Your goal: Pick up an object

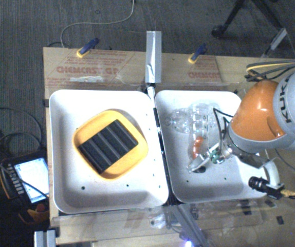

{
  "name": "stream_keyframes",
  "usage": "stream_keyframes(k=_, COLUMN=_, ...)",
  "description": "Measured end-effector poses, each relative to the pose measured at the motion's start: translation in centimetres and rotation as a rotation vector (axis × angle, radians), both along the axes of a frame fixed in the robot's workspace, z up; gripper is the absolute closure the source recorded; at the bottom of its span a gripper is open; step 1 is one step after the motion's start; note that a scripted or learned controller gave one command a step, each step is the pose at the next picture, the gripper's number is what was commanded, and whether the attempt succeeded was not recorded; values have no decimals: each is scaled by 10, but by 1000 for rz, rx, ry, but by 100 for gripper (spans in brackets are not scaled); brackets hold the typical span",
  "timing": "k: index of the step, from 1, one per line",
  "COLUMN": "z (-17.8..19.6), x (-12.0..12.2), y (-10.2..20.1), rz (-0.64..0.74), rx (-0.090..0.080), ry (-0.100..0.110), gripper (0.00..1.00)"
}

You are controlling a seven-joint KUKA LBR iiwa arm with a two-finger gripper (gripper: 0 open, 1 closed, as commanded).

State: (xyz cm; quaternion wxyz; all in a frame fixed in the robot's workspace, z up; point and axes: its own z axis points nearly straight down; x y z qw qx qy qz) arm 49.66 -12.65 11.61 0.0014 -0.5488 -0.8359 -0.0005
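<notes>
1. Orange band point(258, 115) of arm: nearest the lens, hanging over the right side of right bin point(199, 92)
2. Gripper point(209, 157): low inside right bin, near the floor, just beside the lower end of clear plastic point(191, 120). Open or closed: cannot tell, since wrist parts and glare mask it
3. Task's thing, as judged: clear plastic, lying crumpled in the middle of right bin, with an orange bit point(196, 147) at its lower end. Hard to read in outline against the white floor
4. Other candidate: yellow block point(111, 143) with black ribbed top, lying askew in the middle of left bin point(65, 189), well apart from gripper
5. Step in hand, as judged: descent or closing on clear plastic. No lift yet, and nothing seen held
6. Next move calls for: closing on a firm part of the plastic, then a straight rise. Expect thin, slippery, easily crushed material; check the hold before travelling
7. Edges: bin walls sloped and rounded. Divider point(160, 143) between bins lies left of the plastic, with a bare strip of floor between
8. Open room: bare floor along the near side of right bin and in its far corners. Upward path free. Right side crowded by arm and by black cable point(219, 117) looping near the wrist; keep clear of snagging
</notes>
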Motion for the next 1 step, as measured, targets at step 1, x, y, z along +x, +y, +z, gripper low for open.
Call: stream_keyframes(k=1, z=-25, x=20, y=19, rz=-28, rx=-2, ry=-9, gripper=0)
